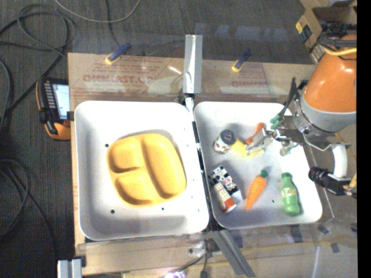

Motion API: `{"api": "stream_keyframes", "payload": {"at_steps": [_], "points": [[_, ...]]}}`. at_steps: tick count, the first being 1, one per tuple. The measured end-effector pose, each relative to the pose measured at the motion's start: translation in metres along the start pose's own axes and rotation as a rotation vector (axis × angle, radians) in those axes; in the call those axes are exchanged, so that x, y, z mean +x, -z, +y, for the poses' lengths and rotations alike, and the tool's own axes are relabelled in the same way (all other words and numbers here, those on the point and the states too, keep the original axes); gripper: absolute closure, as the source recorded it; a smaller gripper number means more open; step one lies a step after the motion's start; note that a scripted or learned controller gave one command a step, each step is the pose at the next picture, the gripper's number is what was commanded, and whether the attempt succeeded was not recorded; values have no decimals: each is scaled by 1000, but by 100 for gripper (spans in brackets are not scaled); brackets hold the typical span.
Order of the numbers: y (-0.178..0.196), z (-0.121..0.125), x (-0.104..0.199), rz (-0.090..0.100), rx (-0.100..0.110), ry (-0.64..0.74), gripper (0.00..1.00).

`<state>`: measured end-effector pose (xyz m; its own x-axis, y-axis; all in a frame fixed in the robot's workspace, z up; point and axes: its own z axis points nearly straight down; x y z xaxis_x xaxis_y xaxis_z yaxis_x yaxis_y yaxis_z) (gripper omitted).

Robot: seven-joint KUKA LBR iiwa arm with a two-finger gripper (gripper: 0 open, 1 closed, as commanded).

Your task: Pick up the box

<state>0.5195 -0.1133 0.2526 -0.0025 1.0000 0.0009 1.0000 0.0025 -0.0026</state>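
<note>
The gripper (259, 143) is hanging over the right bin (301, 216), its fingers apart with nothing between them; the box (223, 183), black-and-white patterned, is lying toward seven o'clock from it, a carrot (255, 191) sitting at the box's three o'clock; a yellow tray (147, 168) is resting in the left bin (93, 213).

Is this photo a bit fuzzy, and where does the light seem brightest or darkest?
In the camera view the light is even and soft: the two white bins look brightest, the dark carpet around the bench darkest. The yellow three-part tray casts only a faint shadow. Small things are blurry: the black-and-white patterned box and the metal two-finger gripper lack crisp edges. The orange carrot and green bottle read clearly.
</note>
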Motion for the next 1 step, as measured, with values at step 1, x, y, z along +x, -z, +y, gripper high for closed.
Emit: {"api": "stream_keyframes", "payload": {"at_steps": [1], "points": [[-159, 13, -19, 0, -3, -132, 0]]}}
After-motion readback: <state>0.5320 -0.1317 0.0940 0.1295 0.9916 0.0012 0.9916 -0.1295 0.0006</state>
